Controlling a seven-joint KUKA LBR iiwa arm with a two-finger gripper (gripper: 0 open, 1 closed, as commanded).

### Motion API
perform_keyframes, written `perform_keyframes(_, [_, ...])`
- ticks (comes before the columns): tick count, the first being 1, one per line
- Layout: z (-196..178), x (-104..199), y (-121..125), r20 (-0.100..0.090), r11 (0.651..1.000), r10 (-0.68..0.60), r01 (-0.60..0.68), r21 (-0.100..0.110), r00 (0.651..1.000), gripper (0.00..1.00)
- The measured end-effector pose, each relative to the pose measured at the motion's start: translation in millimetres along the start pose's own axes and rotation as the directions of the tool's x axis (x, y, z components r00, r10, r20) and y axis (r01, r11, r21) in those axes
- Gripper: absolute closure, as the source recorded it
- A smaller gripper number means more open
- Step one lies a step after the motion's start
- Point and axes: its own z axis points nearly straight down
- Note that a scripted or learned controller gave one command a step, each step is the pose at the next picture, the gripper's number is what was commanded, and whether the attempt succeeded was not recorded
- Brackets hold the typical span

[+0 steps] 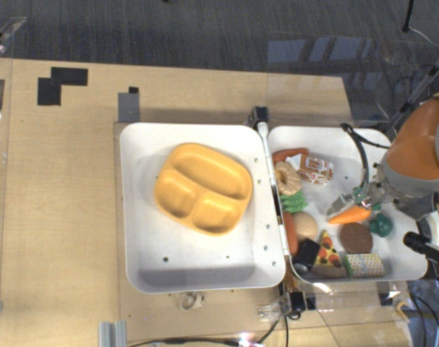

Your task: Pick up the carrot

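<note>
A: Front edge first: loose cables and a small clear clip [277, 311] on the wooden bench [60, 215], just below the two bins. Left white bin [143, 266] holds a yellow three-compartment plastic tray [203, 186].

B: And the carrot?

A: Small orange toy carrot [351, 215], in the right white bin [327, 142], right of centre. It sits above a brown round patty-like disc [356, 238] and beside a teal round object [381, 226]. More toy food is crowded along the bin's left side.

B: Axis?

A: Long axis runs roughly left-right across the view, slightly tilted. Narrow tip points left, thicker end right, with green at that end near the tool.

B: Gripper status?

A: The metallic two-finger gripper [355, 199] is right over the carrot's upper edge, below the grey-and-orange arm [420, 150]. Whether it's spread, closed or actually clamping the carrot, I cannot tell; too small and partly hidden.

B: Advice for the step?

A: My judgement: straddle the carrot across its short axis, near the thicker middle, not the tip. Descend straight, steer off the teal object and the disc, confirm the carrot rises before calling it held.
</note>
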Motion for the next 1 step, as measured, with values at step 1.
perform_keyframes(1, [-0.9, 21.7, -22.0, 0.001, 0.987, 0.16, -0.16, -0.003, 0.987, 0.0])
